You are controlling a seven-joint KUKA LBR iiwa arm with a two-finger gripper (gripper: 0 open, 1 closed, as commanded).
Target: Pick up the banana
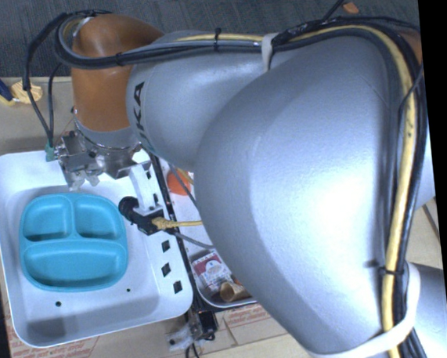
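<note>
My gripper [84, 173] hangs over the far edge of the left bin [33, 326], just beyond the blue plate's far rim. The grey arm with its orange band reaches across from the right and covers most of the right bin [220, 302]. A blue divided plate [74, 241] lies flat in the left bin, apart from the gripper.
In the uncovered strip of the right bin lie an orange object [178, 182], a red and white packet [212, 268] and a small brown item [229, 292]. Cardboard [59, 353] lines the bench in front of the bins.
</note>
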